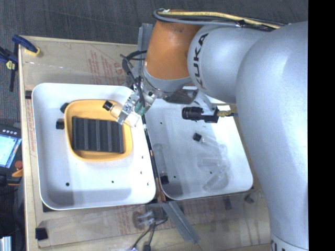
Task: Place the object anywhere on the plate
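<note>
A yellow plate (84, 107) lies in the left bin (78, 192). A dark, ridged rectangular object (98, 135) rests flat on the plate and covers most of its middle. My gripper (126, 112) hangs over the plate's upper right rim, close to the wall between the two bins, pointing down and to the left. It stands just beyond the dark object's upper right corner. The view shows nothing clearly held in it.
Two small black pieces (60, 124) sit by the plate's left edge. The right bin (238, 184) holds a small black piece (197, 137), some clear plastic items (213, 167) and a dark bit (164, 179). The arm's bulk covers the right bin's upper part.
</note>
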Controlling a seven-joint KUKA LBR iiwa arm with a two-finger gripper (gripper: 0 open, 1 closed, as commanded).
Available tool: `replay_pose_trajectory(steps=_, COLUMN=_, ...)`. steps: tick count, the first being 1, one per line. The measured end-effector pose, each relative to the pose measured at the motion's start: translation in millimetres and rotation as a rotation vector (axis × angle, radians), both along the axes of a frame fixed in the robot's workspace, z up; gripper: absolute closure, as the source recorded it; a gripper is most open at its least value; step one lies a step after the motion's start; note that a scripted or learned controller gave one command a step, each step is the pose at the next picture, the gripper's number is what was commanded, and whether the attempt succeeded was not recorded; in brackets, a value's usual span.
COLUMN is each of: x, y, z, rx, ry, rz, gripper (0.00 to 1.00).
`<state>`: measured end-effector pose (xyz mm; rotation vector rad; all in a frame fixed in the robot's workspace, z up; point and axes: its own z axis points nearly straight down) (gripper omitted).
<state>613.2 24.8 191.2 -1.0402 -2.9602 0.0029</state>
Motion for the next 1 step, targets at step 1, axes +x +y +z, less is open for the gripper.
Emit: replay_pose_trajectory(steps=1, x=0.1, y=-0.5, z=0.1, rx=0.0, ry=0.0, rz=0.0, gripper=0.0)
